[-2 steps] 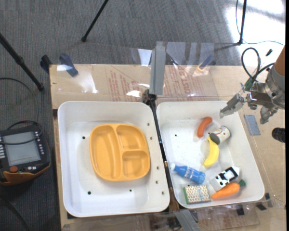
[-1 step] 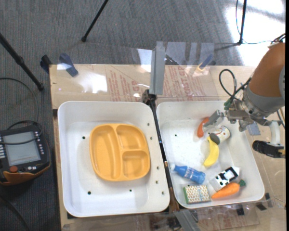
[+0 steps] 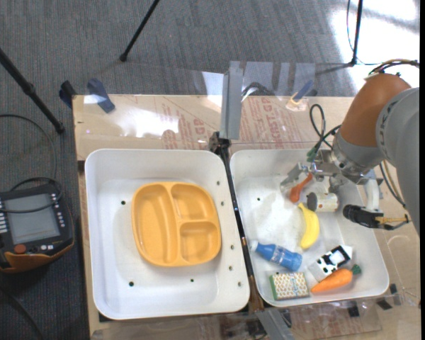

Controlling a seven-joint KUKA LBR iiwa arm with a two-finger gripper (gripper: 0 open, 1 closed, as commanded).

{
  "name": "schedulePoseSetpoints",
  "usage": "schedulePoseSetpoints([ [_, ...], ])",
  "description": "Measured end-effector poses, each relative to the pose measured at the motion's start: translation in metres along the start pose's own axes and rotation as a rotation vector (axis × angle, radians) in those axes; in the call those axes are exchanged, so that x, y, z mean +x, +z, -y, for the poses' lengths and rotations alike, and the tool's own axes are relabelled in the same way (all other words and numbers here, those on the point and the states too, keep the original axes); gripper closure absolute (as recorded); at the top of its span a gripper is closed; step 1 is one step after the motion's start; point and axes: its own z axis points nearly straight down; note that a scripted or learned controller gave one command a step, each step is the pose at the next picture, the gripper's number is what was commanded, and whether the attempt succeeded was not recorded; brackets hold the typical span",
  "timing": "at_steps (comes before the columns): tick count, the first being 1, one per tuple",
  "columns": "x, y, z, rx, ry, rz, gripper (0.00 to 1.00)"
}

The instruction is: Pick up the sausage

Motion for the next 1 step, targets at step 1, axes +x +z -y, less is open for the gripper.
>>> schedulePoseSetpoints([
  [1,-0.0030,-0.0085,0.0000,0.001,-0.003,0.009,1.00],
])
